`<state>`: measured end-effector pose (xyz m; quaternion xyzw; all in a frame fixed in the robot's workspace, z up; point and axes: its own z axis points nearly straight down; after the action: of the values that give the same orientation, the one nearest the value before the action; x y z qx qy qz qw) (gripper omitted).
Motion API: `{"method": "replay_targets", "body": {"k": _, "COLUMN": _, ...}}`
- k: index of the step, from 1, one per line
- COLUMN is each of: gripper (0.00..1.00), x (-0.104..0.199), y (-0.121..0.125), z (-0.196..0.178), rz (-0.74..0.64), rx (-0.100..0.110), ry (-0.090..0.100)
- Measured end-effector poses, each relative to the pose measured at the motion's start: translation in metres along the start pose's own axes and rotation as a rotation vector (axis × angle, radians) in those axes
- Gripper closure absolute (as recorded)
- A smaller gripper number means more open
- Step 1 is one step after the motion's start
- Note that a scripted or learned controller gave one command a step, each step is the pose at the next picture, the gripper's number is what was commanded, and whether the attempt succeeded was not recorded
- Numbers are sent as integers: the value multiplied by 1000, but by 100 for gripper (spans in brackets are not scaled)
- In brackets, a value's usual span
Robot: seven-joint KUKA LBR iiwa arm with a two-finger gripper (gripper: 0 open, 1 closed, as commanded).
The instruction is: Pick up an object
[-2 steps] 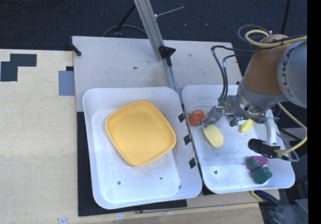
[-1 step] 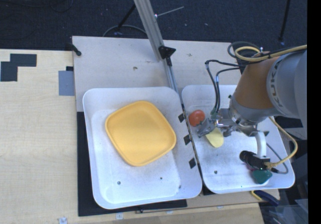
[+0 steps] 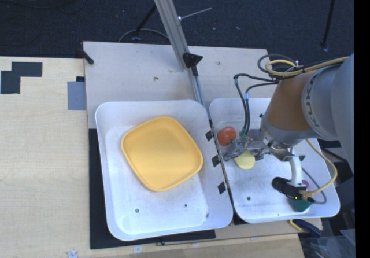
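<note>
Objects for picking, listed from the left. Left bin (image 3: 110, 205): shallow, white, holds one yellow plate (image 3: 161, 152), square with rounded corners, lying flat near the bin's middle. Divider between bins: dark clips along the shared rim. Slanted metal rail (image 3: 173, 25): runs from the top of the view down toward the bins' meeting edge. Right bin (image 3: 260, 210): shallow, white. Red ball (image 3: 226, 134): near the bin's left wall, just beside the gripper. Gripper (image 3: 240, 150): low in the right bin, between the red ball and a pale yellow object (image 3: 245, 162); finger spacing cannot be told. Pale yellow object: just below the gripper, contact unclear. Arm (image 3: 300, 106): grey with orange band, above the bin. Teal object (image 3: 300, 205): near the bin's lower right corner.
</note>
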<state>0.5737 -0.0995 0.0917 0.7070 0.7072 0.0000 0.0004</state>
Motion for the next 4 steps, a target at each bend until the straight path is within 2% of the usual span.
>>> {"method": "replay_targets", "body": {"k": 1, "gripper": 100, "x": -1, "y": 0, "z": -10, "rz": 3, "rx": 0, "ry": 0}}
{"method": "replay_targets", "body": {"k": 2, "gripper": 100, "x": 6, "y": -3, "z": -68, "rz": 0, "rx": -2, "ry": 0}}
{"method": "replay_targets", "body": {"k": 3, "gripper": 100, "x": 7, "y": -3, "z": -109, "rz": 1, "rx": -2, "ry": 0}}
{"method": "replay_targets", "body": {"k": 4, "gripper": 100, "x": 7, "y": -3, "z": -171, "rz": 1, "rx": -3, "ry": 0}}
